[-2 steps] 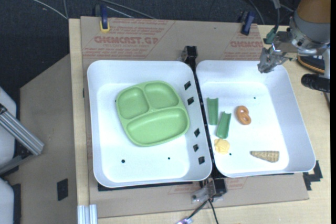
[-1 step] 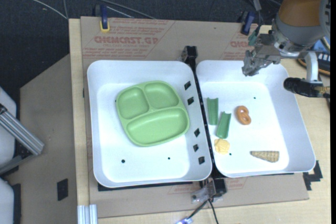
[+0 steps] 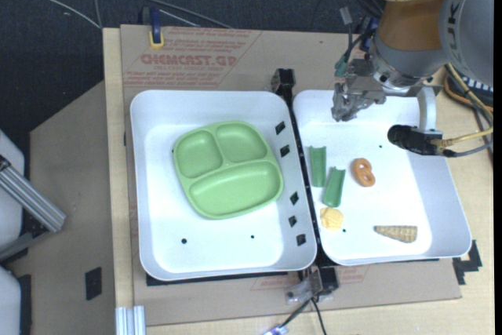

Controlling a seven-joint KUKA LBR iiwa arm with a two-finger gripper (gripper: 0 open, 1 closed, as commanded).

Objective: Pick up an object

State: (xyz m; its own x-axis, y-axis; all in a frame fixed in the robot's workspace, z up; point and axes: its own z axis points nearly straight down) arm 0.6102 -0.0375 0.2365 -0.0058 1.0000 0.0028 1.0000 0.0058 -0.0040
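Green stick, smooth and straight-sided, lies flat on the right bin floor just on the near side of my gripper, close to the bin's inner wall. A second green stick lies against its lower end, tilted. To their right, with bare white floor between, sits a glossy orange pretzel ring. Nearer the camera lie a lumpy yellow piece and a ridged tan cone, well apart from each other. I hang over the bin's far corner, near its rim; whether I am parted or closed I cannot tell, and nothing shows in my grasp. Beyond the wall to my left, the left bin holds a matte green divided plate
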